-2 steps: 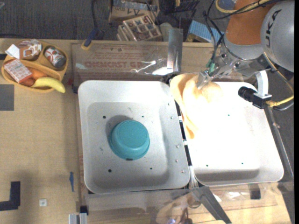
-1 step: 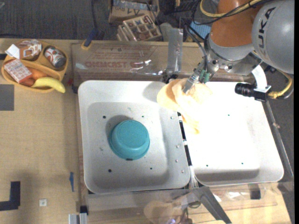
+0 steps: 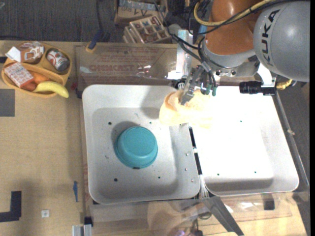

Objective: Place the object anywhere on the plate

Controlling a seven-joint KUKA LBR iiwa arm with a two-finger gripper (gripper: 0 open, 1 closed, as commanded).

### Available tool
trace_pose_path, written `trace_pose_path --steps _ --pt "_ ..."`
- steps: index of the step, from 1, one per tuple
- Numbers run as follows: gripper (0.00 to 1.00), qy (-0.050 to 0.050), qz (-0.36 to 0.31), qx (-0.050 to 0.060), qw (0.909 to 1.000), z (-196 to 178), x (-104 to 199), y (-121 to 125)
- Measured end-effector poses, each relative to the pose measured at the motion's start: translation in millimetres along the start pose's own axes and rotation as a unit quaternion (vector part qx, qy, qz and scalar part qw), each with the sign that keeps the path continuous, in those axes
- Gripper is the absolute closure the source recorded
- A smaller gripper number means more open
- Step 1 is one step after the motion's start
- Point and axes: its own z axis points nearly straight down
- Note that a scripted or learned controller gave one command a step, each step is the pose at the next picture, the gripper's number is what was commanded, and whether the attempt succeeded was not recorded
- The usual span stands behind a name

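A round teal plate [image 3: 137, 146] lies in the left white bin [image 3: 98, 181], a little left of the bin's middle. A small pale orange object [image 3: 171, 110], blurred and washed out, hangs over that bin's far right corner, up and to the right of the plate. My gripper [image 3: 185, 98] comes down from the upper right, and its fingertips meet the top right of the object, pinching it. The object sits above the bin's wall beside the divide between the two bins, apart from the plate.
The right white bin [image 3: 275, 176] lies under the arm. An orange tray [image 3: 10, 77] with a banana [image 3: 51, 88] and food packets sits at the bench's far left. A clear-topped box [image 3: 123, 68] stands behind the left bin, with cables and boxes beyond.
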Motion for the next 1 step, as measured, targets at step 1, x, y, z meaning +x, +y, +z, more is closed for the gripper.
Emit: trace_pose_path --steps 1 --pt "1.0 0.0 -0.173 -0.001 0.985 -9.3 28.7 43.0"
